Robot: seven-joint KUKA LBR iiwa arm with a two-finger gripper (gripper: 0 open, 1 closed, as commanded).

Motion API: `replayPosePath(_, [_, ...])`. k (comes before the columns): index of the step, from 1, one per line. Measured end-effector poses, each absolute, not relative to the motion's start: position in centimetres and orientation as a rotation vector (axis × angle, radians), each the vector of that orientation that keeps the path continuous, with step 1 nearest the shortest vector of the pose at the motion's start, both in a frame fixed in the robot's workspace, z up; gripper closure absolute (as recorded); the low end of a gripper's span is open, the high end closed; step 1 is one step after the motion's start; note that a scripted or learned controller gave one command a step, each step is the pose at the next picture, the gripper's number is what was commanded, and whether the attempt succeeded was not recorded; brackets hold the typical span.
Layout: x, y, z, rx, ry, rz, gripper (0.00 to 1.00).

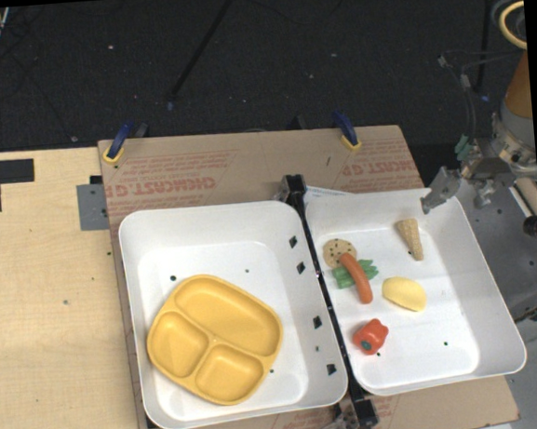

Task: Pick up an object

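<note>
Food toys lie scattered in the right bin (484,330): a cookie (338,249), a carrot (357,279) on a green leaf (366,270), a cone (411,237), a yellow lemon (403,293) and a red pepper (372,336). My gripper (445,187) hangs at that bin's far right corner, above the rim; whether it is open I cannot tell. A yellow divided plate (215,338) sits in the left bin (158,237).

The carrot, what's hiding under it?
The carrot lies across some green leaves, which stick out beside it. Its top end touches a round cookie. The part of the leaves beneath the carrot is covered.
</note>
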State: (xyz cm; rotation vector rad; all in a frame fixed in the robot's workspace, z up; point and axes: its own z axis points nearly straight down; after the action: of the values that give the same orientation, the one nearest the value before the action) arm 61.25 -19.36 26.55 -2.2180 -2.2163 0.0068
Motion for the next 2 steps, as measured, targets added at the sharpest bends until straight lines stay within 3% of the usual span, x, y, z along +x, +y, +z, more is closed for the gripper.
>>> replayPosePath(1, [61.4,-19.4,27.0,-2.221,-2.221,0.0,0.0])
replayPosePath(2, [61.3,-19.3,21.3,-2.218,-2.219,0.004,0.0])
